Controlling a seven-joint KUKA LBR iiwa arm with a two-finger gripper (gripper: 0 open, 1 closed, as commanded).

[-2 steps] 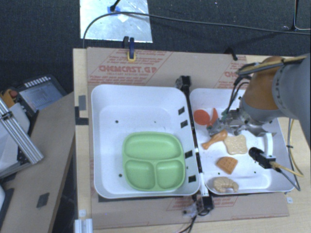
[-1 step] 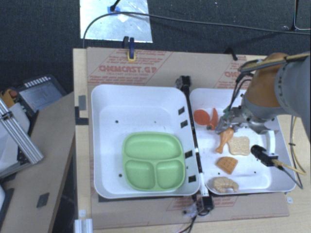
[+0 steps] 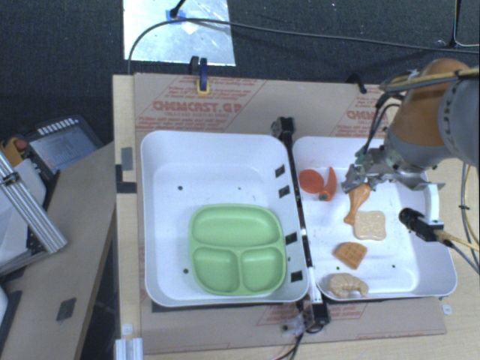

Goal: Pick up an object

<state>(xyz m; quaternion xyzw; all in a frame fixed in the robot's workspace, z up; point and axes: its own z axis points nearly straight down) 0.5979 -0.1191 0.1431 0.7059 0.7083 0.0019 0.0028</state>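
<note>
Nearest the camera, along the front lip of the cardboard-covered tabletop (image 3: 225, 96), sit the two shallow white bins; going left to right, the left white bin (image 3: 161, 201) holds a pale green plastic tray with three compartments (image 3: 238, 248), lying flat toward its front; the right white bin (image 3: 435, 276) holds the small toy foods that the task could take: a red-orange rounded piece (image 3: 316, 179) near the dividing wall, a long orange drumstick-shaped piece (image 3: 358, 201), a pale square toast-like slice (image 3: 370, 225) touching the drumstick's lower end, a brown-orange cracker-like wedge (image 3: 350, 254) just in front of that, and a beige lumpy pastry-like piece (image 3: 343, 284) at the front rim; the gripper (image 3: 358, 177) on the grey arm with its orange band is down in the right bin, over the upper end of the drumstick-shaped piece; whether it is open or closed I cannot tell, since the wrist hides that part; judging by this, the pick is at the reach-and-grasp stage; nothing is lifted, every piece lies on the bin floor, and closing, raising and keeping hold are all left to do; around the bins, dark carpet covers the floor, a shiny metal sheet (image 3: 180, 17) lies behind, and a wooden side table (image 3: 67, 223) with a silver rail stands at the left.
</note>
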